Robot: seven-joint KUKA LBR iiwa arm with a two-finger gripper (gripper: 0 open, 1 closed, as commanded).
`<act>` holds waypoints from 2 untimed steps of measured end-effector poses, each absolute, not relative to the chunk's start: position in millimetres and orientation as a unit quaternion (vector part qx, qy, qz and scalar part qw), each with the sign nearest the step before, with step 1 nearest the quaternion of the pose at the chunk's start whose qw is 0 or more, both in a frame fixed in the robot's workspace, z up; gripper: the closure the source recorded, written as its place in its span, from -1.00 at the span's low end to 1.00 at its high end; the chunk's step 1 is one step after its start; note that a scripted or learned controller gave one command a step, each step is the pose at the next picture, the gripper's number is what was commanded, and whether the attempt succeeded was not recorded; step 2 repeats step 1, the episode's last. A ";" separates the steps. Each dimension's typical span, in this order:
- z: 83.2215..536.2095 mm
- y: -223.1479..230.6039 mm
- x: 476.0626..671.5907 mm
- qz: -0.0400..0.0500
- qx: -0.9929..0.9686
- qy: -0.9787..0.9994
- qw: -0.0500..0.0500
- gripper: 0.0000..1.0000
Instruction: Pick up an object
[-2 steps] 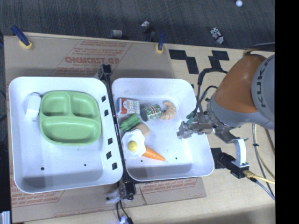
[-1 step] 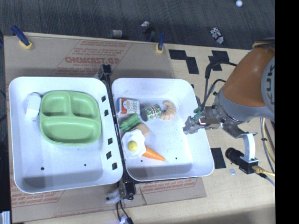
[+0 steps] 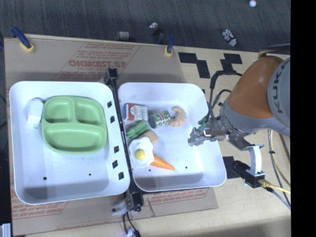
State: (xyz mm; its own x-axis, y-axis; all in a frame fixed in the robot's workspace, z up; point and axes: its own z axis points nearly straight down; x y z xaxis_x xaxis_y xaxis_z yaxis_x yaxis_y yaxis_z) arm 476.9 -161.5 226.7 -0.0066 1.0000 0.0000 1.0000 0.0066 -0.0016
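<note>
Approach step, nothing grasped; gripper [image 3: 196,138] hangs over right bin's [image 3: 213,174] bare right side, open or closed cannot tell; arm should shift left, descend on one isolated item; carrot [image 3: 162,163], orange and tapered, lies near front wall beside fried egg [image 3: 140,152]; easiest target.

The arm [image 3: 261,98] is cut off by the right edge.
</note>
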 end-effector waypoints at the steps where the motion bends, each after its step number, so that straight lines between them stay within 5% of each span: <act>1: 259.8 -176.0 477.2 0.000 -0.705 -0.709 -0.001 1.00; 2: 259.8 -176.0 477.2 0.000 -0.705 -0.709 -0.001 1.00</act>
